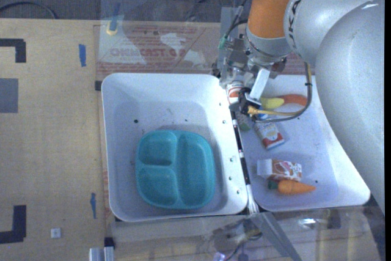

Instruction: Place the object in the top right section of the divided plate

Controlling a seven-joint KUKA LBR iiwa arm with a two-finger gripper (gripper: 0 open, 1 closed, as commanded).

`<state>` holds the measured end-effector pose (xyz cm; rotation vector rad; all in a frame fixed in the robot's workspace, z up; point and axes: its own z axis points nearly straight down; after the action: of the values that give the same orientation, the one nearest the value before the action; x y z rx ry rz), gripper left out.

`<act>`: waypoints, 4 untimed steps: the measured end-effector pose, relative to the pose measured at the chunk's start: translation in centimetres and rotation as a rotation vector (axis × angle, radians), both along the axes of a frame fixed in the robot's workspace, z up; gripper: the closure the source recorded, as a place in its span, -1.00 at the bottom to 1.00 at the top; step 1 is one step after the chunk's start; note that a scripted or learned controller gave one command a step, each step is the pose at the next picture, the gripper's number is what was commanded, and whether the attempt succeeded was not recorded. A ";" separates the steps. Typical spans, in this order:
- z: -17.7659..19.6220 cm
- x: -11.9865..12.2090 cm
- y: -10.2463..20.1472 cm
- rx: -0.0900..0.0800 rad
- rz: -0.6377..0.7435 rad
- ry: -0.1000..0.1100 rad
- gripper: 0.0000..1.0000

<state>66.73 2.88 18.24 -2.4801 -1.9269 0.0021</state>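
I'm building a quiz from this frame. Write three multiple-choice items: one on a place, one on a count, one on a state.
1. Where does the teal divided plate lie?
A. In the left bin
B. In the right bin
C. On the wooden bench outside the bins

2. How many sections does the plate have?
A. Two
B. Three
C. Five

3. What is the state of the plate's sections?
A. All bare
B. One holds a carrot
C. One holds a carton

Answers:
1. A, since the plate rests on the floor of the left bin, left of the divider.
2. B, since two smaller sections lie on the left and one long section on the right.
3. A, since the carrot and the small carton lie in the right bin, and the hand hovers at that bin's upper left corner.
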 end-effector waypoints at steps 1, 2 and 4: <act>0.0 -1.1 2.6 -0.002 -0.477 0.002 1.00; 0.3 -2.7 -2.8 -0.002 -1.122 0.003 1.00; -0.1 -0.9 -5.5 -0.002 -1.119 0.002 1.00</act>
<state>65.80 -2.63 18.17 -3.1247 -0.3164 0.0059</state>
